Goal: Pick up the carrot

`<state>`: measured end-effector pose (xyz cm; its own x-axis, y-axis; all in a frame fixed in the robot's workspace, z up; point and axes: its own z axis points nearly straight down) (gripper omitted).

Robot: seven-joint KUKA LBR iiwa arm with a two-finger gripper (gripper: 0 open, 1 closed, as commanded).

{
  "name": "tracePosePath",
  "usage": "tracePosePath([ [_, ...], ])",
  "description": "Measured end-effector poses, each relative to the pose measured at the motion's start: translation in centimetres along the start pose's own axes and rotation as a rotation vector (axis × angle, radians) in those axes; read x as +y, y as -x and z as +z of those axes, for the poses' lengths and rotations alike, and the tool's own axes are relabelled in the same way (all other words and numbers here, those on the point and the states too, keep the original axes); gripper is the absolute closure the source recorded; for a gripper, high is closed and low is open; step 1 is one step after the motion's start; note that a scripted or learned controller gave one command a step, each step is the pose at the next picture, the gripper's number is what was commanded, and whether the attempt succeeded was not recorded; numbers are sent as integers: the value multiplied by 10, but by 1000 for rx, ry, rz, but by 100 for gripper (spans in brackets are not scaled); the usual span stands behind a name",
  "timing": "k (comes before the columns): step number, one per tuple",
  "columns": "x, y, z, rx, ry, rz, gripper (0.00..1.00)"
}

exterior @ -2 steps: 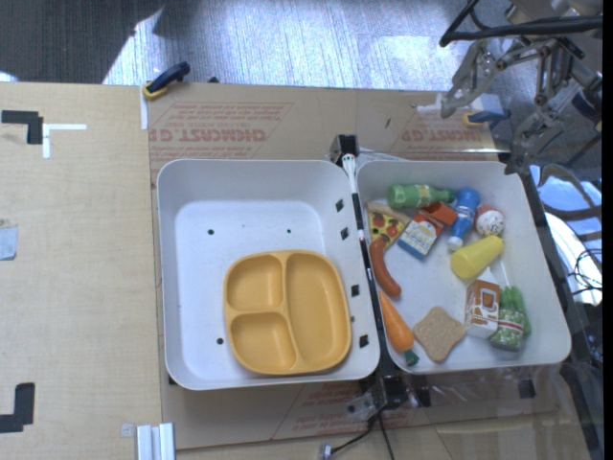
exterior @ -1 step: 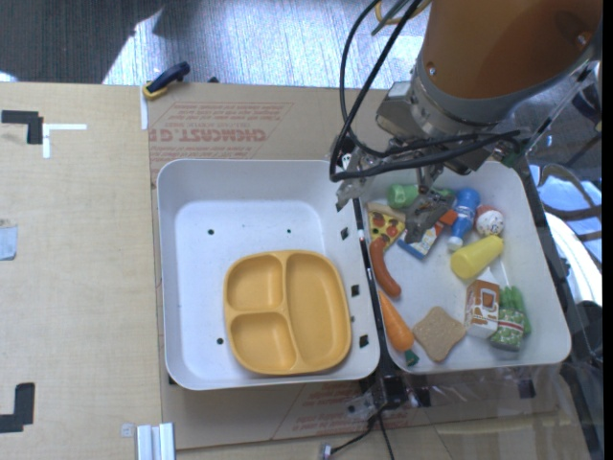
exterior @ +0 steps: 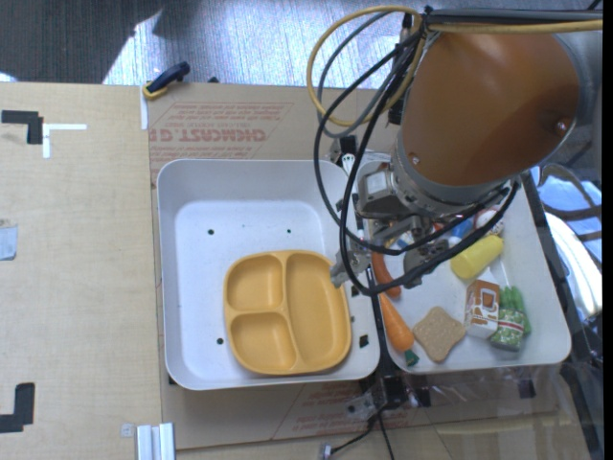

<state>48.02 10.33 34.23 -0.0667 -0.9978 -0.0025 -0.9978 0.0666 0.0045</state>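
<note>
I hang low over the right bin (exterior: pixel 548 345), my gripper (exterior: pixel 375 259) at its left wall, tangled in the shadow of my own cables. Whether I am spread or closed down there, I cannot tell: wrist and hoses cover the tip.

The carrot (exterior: pixel 394 318) lies just below me on the bin floor, close along the wall between the two bins. It runs lengthwise away from my tip, thick orange body toward the near edge, a small green stub at its far end. Its upper end slips under my gripper; I can't say whether I touch it.

It looks like a toy: light, stiff, smooth-skinned, I judge. No fear of crushing it, but that tapered round shape could squirt out of a pinch. I'd take it across the thick middle, closing across its width, not near the narrow end or the stub.

It's crowded here. A slice of bread (exterior: pixel 440 334) sits just beside the carrot's lower half, a small carton (exterior: pixel 485 310) further right, a yellow piece (exterior: pixel 477 256) above that. The wall on the other side leaves little room, so that side is the tight one.

The yellow plate (exterior: pixel 287 311) in the left bin (exterior: pixel 174 257) is well out of my way.
</note>
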Motion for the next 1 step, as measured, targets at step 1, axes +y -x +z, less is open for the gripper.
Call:
tracePosePath([
  [1, -3, 1, -7, -5, 2, 8, 100],
])
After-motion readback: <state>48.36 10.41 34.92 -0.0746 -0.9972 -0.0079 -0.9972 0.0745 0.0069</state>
